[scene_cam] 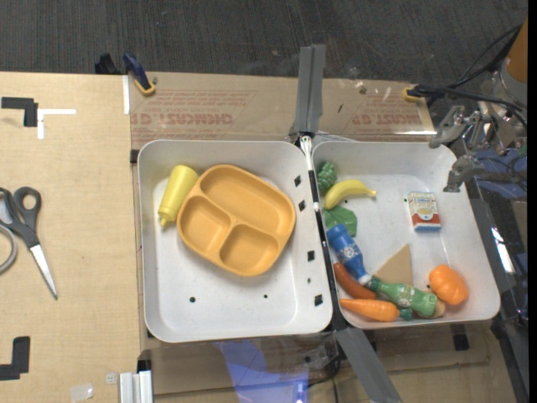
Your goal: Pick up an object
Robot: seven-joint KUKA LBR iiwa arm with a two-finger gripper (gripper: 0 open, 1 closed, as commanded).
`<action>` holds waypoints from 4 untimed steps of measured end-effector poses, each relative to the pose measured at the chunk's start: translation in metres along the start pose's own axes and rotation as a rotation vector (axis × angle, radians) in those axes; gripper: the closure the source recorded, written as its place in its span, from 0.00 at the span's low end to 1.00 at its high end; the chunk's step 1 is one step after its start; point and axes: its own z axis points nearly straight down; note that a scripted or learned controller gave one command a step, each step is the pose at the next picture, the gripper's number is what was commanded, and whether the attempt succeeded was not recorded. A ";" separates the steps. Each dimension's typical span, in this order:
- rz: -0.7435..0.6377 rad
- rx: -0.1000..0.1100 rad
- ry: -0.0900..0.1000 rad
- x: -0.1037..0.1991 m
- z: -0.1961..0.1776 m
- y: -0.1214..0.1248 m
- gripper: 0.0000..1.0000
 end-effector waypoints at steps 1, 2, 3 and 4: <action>0.116 0.000 0.000 -0.006 0.069 -0.016 0.00; 0.262 0.000 -0.001 -0.010 0.145 -0.002 0.00; 0.378 0.000 0.001 0.032 0.151 0.011 0.00; 0.374 0.002 -0.004 0.031 0.141 0.012 1.00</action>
